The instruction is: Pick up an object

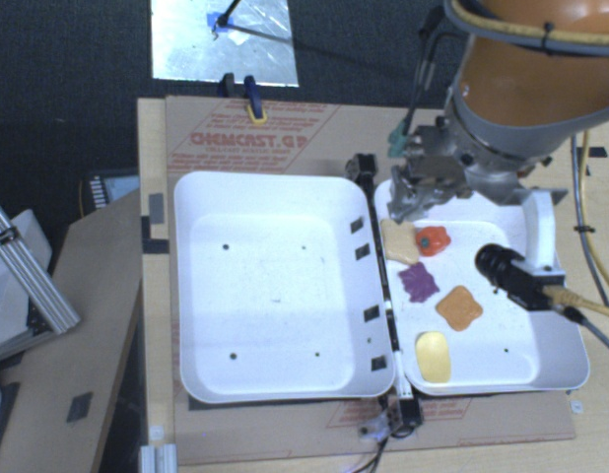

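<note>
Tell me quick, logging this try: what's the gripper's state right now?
Gripper: cannot be told; it hangs low over the back left corner of the right bin, close by the red piece.

Two white bins (275, 190) are sitting on a tan cardboard sheet (314, 126) printed with red lettering. In the right bin are lying a red-orange piece (434, 240), a purple piece (418, 283), an orange piece (459, 307), a pale yellow piece (433, 355) and a cream piece (399, 241), while the arm's band (551, 28) is showing orange above grey
</note>
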